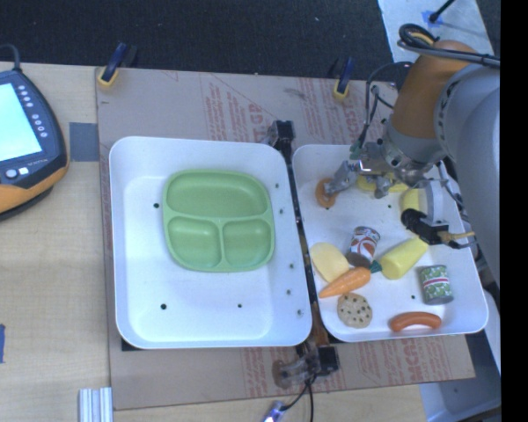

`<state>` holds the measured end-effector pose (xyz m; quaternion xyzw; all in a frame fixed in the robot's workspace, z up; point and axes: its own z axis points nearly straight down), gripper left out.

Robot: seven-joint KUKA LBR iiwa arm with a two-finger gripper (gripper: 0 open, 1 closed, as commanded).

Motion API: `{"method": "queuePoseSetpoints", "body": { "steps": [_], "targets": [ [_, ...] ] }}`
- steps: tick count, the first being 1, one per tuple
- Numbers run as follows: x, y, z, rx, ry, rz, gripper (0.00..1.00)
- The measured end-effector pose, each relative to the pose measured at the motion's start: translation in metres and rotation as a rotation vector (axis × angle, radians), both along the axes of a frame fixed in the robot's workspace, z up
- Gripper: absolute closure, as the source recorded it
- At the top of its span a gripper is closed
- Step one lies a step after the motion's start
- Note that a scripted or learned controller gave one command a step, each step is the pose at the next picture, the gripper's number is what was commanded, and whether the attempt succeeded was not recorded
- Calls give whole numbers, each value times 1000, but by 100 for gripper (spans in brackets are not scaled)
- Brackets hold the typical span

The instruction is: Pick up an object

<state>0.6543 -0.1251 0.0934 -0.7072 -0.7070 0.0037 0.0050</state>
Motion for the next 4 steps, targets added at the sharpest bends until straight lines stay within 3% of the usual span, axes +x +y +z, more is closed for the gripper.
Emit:
{"method": "queuePoseSetpoints", "body": {
  "steps": [1, 2, 3, 4],
  "targets": [
    [-80, 26, -2, -2, -7, 5, 0],
    [-37, -6, -1, -1, -9, 3, 0],
    [-114, 21, -2, -2, -7, 5, 0],
    [-45, 2, -1, -1, -10, 3, 0]
  ]
}}
